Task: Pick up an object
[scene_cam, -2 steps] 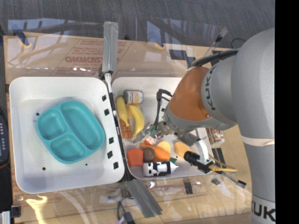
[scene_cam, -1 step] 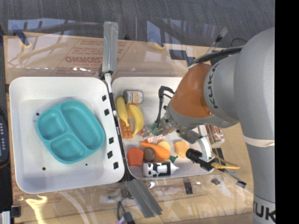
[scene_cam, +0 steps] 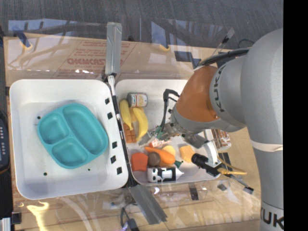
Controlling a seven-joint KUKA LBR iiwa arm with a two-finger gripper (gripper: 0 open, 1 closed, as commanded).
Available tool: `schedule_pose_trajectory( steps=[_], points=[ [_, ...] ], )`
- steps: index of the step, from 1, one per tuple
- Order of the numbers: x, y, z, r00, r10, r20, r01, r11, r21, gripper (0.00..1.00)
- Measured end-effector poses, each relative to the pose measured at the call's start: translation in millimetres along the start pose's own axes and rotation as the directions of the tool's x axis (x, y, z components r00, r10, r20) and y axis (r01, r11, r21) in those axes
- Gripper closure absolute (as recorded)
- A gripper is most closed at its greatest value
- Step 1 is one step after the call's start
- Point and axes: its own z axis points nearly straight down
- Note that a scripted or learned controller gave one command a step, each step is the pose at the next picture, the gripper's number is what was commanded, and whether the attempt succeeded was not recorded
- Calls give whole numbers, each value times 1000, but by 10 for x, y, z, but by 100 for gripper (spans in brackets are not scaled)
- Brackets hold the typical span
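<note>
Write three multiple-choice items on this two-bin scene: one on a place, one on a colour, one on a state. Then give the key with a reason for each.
1. Where does the divided plate lie?
A. In the left bin
B. In the right bin, under the bananas
C. On the floor beyond the bench

2. What colour is that divided plate?
A. Red
B. Teal
C. Black

3. How do the plate's compartments stand?
A. Heaped with fruit
B. Covered by a lid
C. Bare, with nothing in them

Key:
1 A: the plate rests on the floor of the left bin, while the bananas and the other small things lie in the right bin.
2 B: its whole surface is one blue-green tone.
3 C: all three compartments show their own teal bottom.
</note>
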Motion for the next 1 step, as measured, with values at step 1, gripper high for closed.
schedule_pose_trajectory(
  steps=[1],
  points=[
    [161, -215, 85, 1000, 18, 7, -18, 1000, -9, 0]
  ],
)
